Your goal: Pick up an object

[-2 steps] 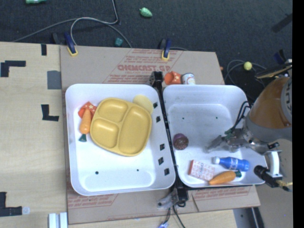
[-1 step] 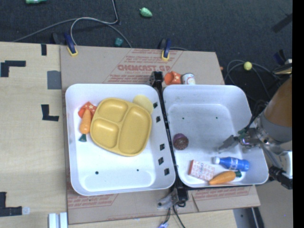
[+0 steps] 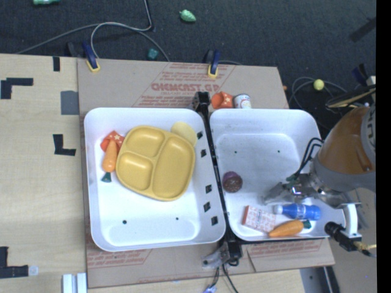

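where the right bin [image 3: 263,122] holds a blue bottle [image 3: 300,212], the tool [image 3: 278,193] hovers.

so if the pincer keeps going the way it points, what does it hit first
The pincer points toward the left, low over the right bin. The dark red ball looks first in that line, though depth is unclear and it may pass beside it.

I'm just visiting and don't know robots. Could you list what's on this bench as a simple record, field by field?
left bin: yellow divided tray, toy carrot at its left
right bin: dark round ball, blue bottle, orange carrot, small printed packet
arm: reaches in from the right, orange band
gripper: low in the right bin, just above the blue bottle
behind bins: small can on cardboard
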Controlling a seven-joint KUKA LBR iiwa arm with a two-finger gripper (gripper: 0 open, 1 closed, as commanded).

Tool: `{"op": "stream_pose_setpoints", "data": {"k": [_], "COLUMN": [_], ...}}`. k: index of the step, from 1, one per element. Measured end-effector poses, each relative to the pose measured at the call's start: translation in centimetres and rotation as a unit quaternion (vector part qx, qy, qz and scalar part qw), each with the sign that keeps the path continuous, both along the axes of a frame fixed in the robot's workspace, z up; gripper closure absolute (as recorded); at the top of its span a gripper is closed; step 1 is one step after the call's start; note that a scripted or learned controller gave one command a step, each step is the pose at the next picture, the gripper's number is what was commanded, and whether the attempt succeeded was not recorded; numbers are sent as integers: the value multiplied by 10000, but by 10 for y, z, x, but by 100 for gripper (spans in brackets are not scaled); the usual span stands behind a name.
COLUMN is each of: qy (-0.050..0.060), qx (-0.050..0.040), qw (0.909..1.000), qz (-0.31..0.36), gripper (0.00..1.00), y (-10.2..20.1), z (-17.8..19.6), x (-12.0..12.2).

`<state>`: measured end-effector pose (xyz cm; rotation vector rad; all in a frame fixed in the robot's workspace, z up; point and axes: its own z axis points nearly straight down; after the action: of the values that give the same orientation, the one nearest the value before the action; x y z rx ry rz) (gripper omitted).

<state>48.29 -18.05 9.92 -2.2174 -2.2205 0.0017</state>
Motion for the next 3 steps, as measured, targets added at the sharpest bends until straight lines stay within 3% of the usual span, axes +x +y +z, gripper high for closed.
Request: {"op": "stream_pose_setpoints", "data": {"k": [1,2,3], "qy": [-11,-41,-27], "qx": [-5,-12,-14], "qw": [10000,10000,10000], "qz": [5,5,11], "gripper": [0,0,0], "y": [57,87,146], "z": [34,-13,86], "x": [47,123,186]}}
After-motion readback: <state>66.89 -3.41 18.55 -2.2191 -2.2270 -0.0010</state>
